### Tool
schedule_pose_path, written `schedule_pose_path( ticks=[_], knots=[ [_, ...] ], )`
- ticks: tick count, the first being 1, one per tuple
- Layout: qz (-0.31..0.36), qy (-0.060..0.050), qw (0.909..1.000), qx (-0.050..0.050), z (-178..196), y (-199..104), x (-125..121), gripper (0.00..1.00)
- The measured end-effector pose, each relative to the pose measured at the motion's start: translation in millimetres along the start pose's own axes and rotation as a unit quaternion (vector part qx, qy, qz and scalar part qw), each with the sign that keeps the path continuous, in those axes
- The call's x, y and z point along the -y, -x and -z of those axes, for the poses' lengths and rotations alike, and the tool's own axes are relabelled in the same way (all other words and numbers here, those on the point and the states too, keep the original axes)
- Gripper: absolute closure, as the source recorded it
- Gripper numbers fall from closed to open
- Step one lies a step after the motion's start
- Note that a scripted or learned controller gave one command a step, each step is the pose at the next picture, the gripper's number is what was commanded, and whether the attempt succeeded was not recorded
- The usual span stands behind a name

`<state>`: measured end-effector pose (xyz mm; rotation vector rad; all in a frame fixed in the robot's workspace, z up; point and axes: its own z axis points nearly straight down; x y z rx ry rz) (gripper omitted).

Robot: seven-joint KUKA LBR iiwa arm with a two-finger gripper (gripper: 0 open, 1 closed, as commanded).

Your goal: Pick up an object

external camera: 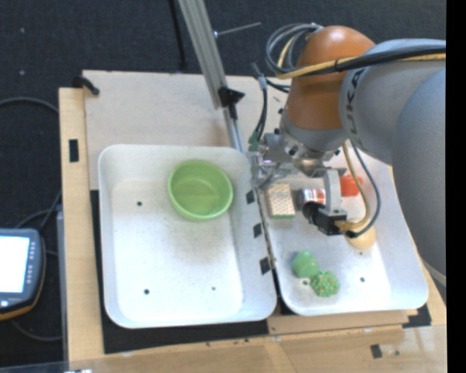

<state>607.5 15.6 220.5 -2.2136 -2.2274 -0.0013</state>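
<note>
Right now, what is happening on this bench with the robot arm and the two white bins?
The grey robot arm with the orange band reaches in from the right and hangs low over the right white bin. Its gripper is above a small tan block near the bin's left wall; I cannot tell whether it holds the block. Two small green objects, a yellowish item and an orange-red one lie nearby. The left white bin holds a round light-green bowl.
</note>
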Motion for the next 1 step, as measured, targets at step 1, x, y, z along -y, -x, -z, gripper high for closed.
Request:
schedule_pose_path(
  ticks=[1],
  knots=[
    [0.001,0.000,1.0000,0.000,-2.9,-52.5,17.3,1.00]
  ],
)
